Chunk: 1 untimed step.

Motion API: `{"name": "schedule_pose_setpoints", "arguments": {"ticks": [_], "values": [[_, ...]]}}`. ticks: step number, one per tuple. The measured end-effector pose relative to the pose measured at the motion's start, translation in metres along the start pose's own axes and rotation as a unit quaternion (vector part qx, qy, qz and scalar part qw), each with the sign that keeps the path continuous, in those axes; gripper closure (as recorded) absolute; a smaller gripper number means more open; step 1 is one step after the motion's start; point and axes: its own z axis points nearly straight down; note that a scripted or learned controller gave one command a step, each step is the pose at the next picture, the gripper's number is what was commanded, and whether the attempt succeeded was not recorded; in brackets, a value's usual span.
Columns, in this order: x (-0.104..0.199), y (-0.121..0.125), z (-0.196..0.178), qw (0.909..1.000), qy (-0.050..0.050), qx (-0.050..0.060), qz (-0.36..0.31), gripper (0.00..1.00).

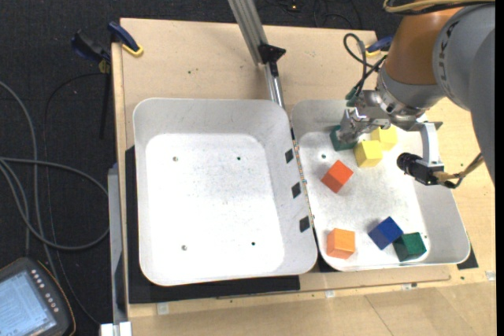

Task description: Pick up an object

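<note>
The gripper [352,124] sits low over the upper part of the right bin [445,226], in the right half of the frame, its tip close to a dark green block [340,141] that lies against the bin's upper left wall. Whether it is open or closed, or has hold of anything, cannot be told from this angle, since the wrist hides the tip.

Just right of the gripper lie two yellow blocks: one yellow block [368,153] nearer the bin's middle and a second yellow block [385,137] touching it, up and to the right. Below them, an orange block [337,175] rests tilted on the bin floor. Along the bin's lower edge lie another orange cube [341,242], a blue block [385,232] and a green block [409,246], the last two touching.

The arm [441,43], grey with an orange band, enters from the upper right. The left bin [150,130] lies beside the right one on the wooden bench [189,59].
</note>
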Motion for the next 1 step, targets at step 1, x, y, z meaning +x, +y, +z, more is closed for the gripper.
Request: {"name": "schedule_pose_setpoints", "arguments": {"ticks": [1], "values": [[0.0015, 0.011, -0.0594, 1.0, 0.0, -0.001, 0.0, 1.0]]}}
